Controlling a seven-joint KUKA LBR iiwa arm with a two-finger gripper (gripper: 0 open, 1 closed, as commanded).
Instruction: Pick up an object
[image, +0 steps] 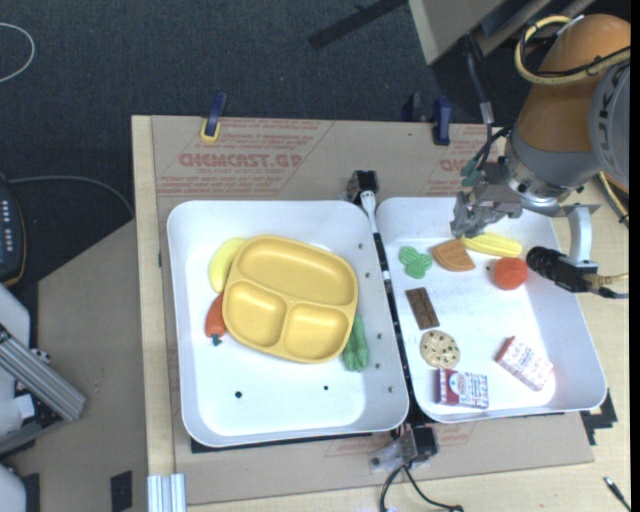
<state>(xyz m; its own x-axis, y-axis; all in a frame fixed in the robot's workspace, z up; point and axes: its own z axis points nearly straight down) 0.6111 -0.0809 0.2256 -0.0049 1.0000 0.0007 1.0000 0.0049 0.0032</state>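
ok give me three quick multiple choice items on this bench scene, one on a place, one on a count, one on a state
1. Where does the yellow divided tray lie?
A. left bin
B. right bin
C. on the cardboard

2. How many compartments does that tray have?
A. two
B. three
C. five

3. How does the cookie lie in the right bin?
A. flat and bare
B. stacked on the red ball
C. under the tray

Answers: 1 A, it sits inside the left bin. 2 B, one long section and two smaller ones show. 3 A, it rests alone on the white floor, below the brown bar.
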